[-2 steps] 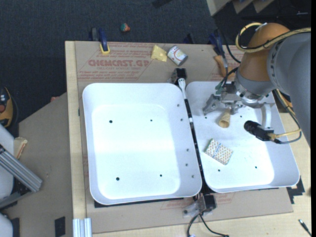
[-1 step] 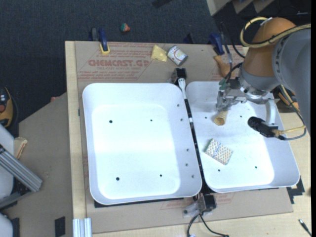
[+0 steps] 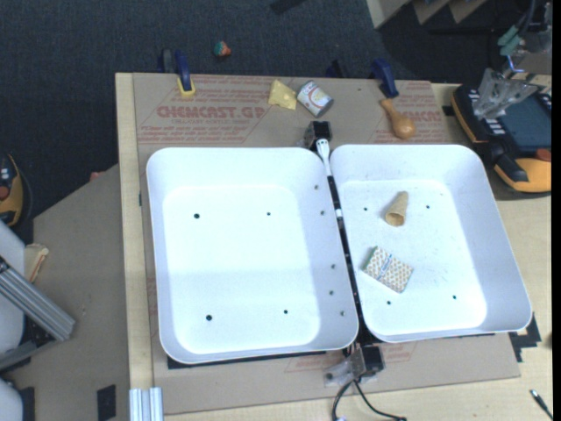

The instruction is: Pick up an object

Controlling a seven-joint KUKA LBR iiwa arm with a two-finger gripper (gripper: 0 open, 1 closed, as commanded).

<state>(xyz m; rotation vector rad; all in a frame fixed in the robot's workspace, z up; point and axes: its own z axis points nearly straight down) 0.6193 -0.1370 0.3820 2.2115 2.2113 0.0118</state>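
The pincer [image 3: 502, 93] sits up at the far right, off beyond the corner of the right bin [image 3: 504, 261], over the clutter there and well apart from anything inside the bins. It's blurred, so whether it's wide or narrow I cannot tell, and nothing can be made out in it. Just below it lies a black and orange device [image 3: 517, 160] at the right edge of the surface.

Moving in to the right bin: two candidates here. A tan cone-shaped piece [image 3: 397, 209] lies on its side towards the far middle of the bin, and a flat patterned packet [image 3: 388, 269] lies nearer, a little left of centre, tilted. The two are near each other but not touching.

The left bin [image 3: 166, 261] butts right up against its neighbour along a dark seam.

Beyond the bins, on the printed cardboard sheet [image 3: 210, 112]: a brown wooden piece with a bulbous end [image 3: 400, 121], a small white box [image 3: 315, 98] just beside a yellow wedge [image 3: 282, 96], and a small black and white object [image 3: 321, 137] at the far end of the seam. Two blue clamps [image 3: 183, 73] grip the sheet's far edge. A small coloured bit [image 3: 223, 49] sits out on the dark carpet [image 3: 88, 24], and a cable [image 3: 355, 402] trails off at the near edge
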